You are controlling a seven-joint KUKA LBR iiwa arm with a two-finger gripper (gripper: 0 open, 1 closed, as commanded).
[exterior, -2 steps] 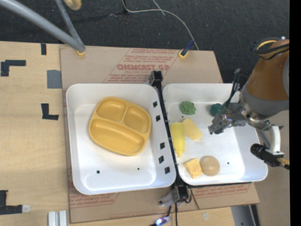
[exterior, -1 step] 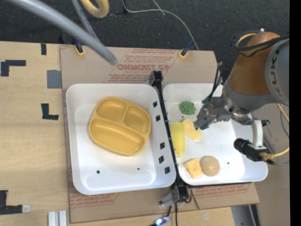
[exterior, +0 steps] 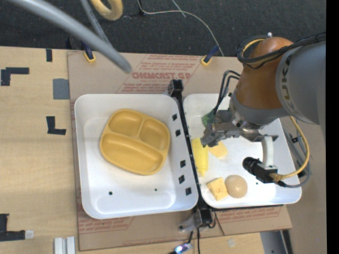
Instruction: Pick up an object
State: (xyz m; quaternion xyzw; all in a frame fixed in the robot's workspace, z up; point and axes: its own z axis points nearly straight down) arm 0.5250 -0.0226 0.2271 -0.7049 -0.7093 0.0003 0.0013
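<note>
Corn (exterior: 200, 156) lies in the right bin (exterior: 288, 194) along its left wall, long axis running near to far, just left of and below the gripper (exterior: 214, 136), whose opening cannot be told, with a yellow wedge (exterior: 219, 152) directly beneath.

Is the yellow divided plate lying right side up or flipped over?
Right side up: the yellow divided plate shows its three hollow compartments facing upward in the left bin.

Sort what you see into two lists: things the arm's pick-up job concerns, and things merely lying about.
Job: gripper; yellow corn cob; cheese wedge; tan round roll; pale yellow piece; right bin.

Lying about: yellow divided plate; left bin.
</note>
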